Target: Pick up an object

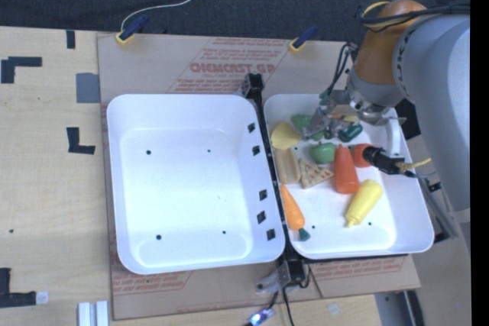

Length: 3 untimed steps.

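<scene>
The right bin [405, 237] holds several toy foods. A yellow lemon-like piece [284, 136] lies at its left wall, with a tan biscuit stick [288, 164] and a waffle cracker [314, 175] below it. A green piece [323, 152] sits in the middle, a red-orange pepper [347, 169] beside it, a yellow corn [363, 201] lower right, and an orange carrot [293, 212] at the lower left. My gripper [330, 121] reaches down into the bin's upper part, just above the green piece and among small green items [301, 121].
The left bin [137, 114] lies beside the right one, with a black clip divider [260, 156] between them. The grey arm with its orange band [382, 50] fills the upper right. Both bins rest on a cardboard sheet [221, 69].
</scene>
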Each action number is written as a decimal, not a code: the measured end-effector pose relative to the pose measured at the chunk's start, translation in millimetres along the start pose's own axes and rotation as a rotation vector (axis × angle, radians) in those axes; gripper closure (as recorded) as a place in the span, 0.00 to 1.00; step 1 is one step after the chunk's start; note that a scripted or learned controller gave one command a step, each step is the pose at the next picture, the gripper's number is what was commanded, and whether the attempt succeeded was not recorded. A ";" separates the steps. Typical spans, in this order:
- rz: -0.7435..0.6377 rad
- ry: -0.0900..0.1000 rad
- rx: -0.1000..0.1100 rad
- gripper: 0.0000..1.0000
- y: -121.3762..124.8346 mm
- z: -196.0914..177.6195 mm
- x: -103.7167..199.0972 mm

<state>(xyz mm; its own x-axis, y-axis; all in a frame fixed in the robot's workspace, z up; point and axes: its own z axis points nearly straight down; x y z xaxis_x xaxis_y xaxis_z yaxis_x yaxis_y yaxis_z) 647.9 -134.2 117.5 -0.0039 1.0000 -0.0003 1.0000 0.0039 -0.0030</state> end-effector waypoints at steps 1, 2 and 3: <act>0.003 -0.005 -0.021 1.00 -7.4 -210.0 -16.5; -0.005 0.001 -0.010 1.00 22.1 -257.5 51.0; -0.006 0.003 -0.009 1.00 11.5 -312.3 121.7</act>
<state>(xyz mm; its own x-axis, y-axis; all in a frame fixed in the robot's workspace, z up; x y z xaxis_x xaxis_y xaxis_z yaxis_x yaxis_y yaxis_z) 659.9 -12.4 429.7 -0.0098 0.9999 0.0023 0.9999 0.0098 0.0061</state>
